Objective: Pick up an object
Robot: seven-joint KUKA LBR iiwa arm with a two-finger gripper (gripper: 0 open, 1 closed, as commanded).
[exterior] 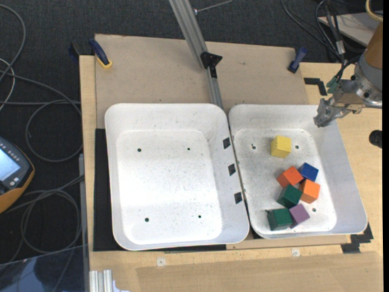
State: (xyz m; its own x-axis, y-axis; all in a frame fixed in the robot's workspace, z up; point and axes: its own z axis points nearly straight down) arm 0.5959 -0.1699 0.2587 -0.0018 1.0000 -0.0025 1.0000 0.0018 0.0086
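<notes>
Green cube (pixel 279 218) and purple cube (pixel 299 213) lie lowest in right bin (pixel 346 181), cluster lower right of frame; yellow cube (pixel 281 146) sits apart above. Gripper (pixel 322 115) hovers over bin's upper right rim, grasp state unclear. Approach step; next move calls for descent onto one cube.

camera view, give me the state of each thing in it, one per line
end effector: above the right bin's upper right rim, holding nothing
yellow cube: alone, apart from the cluster
orange cubes: two, in the cluster
blue cube: in the cluster
green cubes: two, in the cluster
purple cube: beside a green cube
left bin: flat on the bench
</notes>
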